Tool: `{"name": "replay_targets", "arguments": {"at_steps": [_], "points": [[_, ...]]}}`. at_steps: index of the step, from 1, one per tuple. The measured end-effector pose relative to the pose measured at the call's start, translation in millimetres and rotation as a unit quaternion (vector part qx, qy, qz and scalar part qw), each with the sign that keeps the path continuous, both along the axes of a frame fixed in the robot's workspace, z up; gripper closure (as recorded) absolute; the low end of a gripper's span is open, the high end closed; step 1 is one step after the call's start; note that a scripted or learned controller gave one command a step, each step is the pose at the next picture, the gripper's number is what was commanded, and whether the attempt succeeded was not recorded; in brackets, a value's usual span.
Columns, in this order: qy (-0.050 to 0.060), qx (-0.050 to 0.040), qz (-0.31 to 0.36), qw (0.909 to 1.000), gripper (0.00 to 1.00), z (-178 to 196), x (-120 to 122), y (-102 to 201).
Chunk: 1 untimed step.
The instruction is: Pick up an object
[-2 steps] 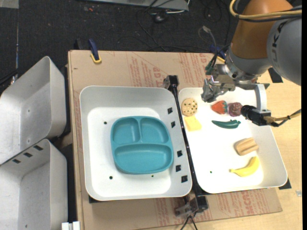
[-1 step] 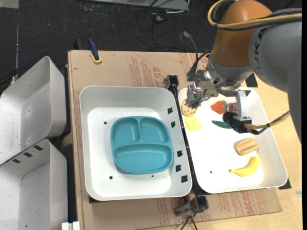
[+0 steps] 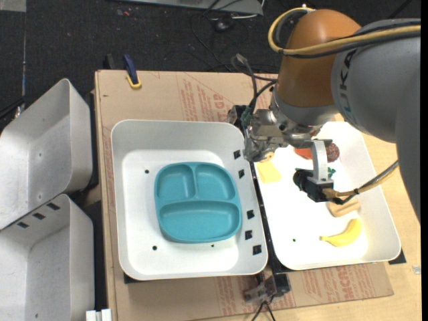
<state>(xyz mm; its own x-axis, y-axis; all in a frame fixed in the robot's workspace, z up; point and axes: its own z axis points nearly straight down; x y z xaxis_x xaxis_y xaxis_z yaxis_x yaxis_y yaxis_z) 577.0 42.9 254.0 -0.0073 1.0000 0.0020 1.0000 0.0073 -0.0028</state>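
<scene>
A brown cardboard-covered surface (image 3: 174, 99) carries two shallow white bins side by side. The grey arm (image 3: 374, 65), with its orange band, reaches in from the right and covers the top of the right bin (image 3: 294, 246).

The left bin (image 3: 127, 179) holds one thing, a teal divided plate (image 3: 197, 202). It lies flat near the middle of the bin, with two small compartments toward the far side and one wide compartment toward the near side. Its longer side runs roughly left to right, turned a little.

The right bin holds the small things. The banana (image 3: 342, 234) lies near the bin's near right corner. Its long axis runs from lower left to upper right, with the thicker end pointing up and right. Just above it, and apart from it, a tan piece (image 3: 344, 210) lies with its length roughly left to right. A pale yellow block (image 3: 269, 173) lies flat close to the bin's left wall; it is nearly square, so no long axis can be told. Farther back, a dark red round thing (image 3: 332, 152) and an orange-red thing (image 3: 303, 154) are partly hidden by the arm.

The gripper (image 3: 259, 149) hangs at the far left corner of the right bin, by the wall between the two bins and just above the yellow block in the view. Whether it is open or closed, and whether it has hold of anything, cannot be told.
</scene>
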Motion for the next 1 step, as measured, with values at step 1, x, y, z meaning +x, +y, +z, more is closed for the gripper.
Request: {"name": "replay_targets", "arguments": {"at_steps": [1], "points": [[0.001, -0.0004, 0.0, 1.0, 1.0, -15.5, -26.2, 43.0]]}}
